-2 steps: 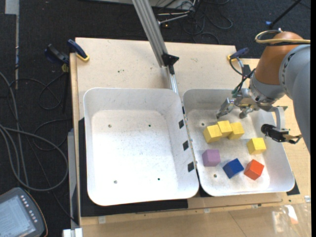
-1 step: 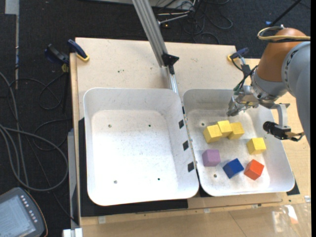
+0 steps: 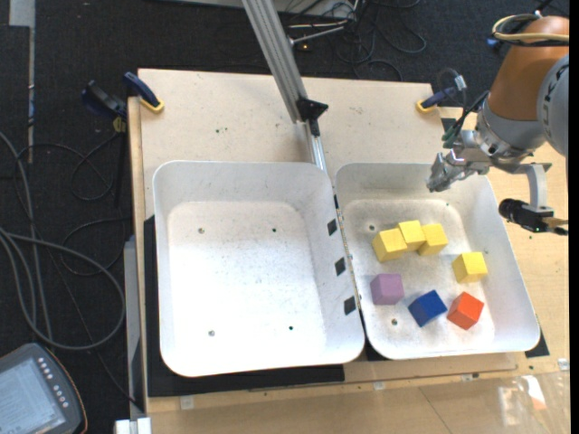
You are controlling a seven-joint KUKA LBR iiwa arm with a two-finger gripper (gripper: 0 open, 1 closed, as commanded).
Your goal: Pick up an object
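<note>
The single camera is fixed above the bench (image 3: 271, 116), looking down at a slant from a moderate height. Both white bins (image 3: 172, 188) fall left of and below the gripper (image 3: 441, 181), whose arm (image 3: 525, 80) enters from the right.

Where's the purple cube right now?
The purple cube sits in the right bin, near its left wall, left of the blue cube.
</note>
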